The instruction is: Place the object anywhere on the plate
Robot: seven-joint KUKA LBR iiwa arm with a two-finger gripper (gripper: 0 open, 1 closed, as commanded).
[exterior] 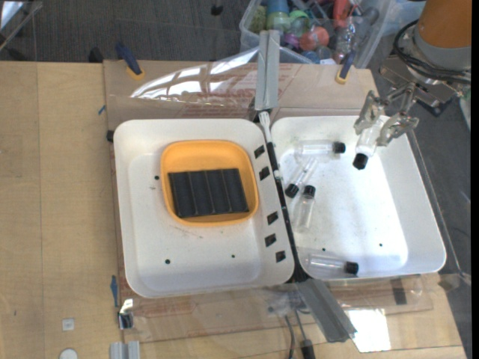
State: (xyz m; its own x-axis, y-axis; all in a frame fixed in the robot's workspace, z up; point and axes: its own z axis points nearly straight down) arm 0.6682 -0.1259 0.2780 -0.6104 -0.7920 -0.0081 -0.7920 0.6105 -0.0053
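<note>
Bench: light wood, carrying two shallow white bins side by side, with a divider strip between them bearing small black tabs. Left bin holds an orange plate, squarish with rounded corners, set toward the bin's upper middle; a black ribbed slab lies flat on the plate and covers most of its floor. Right bin holds several clear vials with black caps, all lying down: one near the upper left, two crossed close to the divider, one just below them, and one along the lower edge. Arm: orange band visible at the upper right corner, wrist reaching over the right bin's upper right area. Gripper hangs above that corner of the bin with a clear vial pinched between its fingers, black cap pointing down, raised off the bin floor and well apart from the plate. Behind the bins stands a clear tub of mixed coloured items.
</note>
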